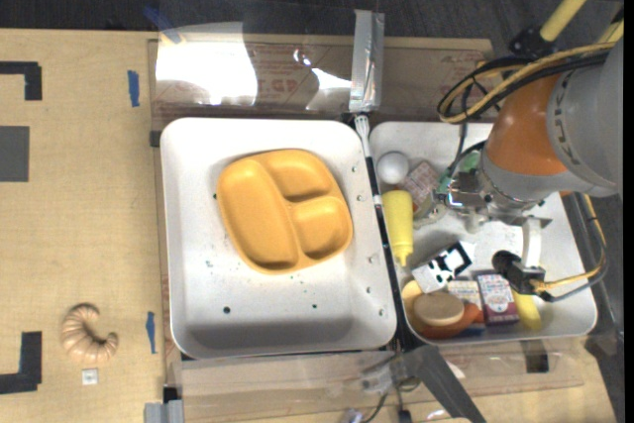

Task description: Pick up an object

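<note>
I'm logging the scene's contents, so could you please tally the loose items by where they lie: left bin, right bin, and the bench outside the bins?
Left bin: 1, the yellow divided tray.
Right bin: at least 6, the white ball, yellow bottle, black-and-white tag, brown round piece, small red box, a part-hidden wrapped item.
Bench outside: 1, the tan croissant-like toy.
Total: at least 8.

Orange divided plate [284, 208], white bins [188, 213], yellow bottle [399, 223], tan croissant [87, 332]
</note>
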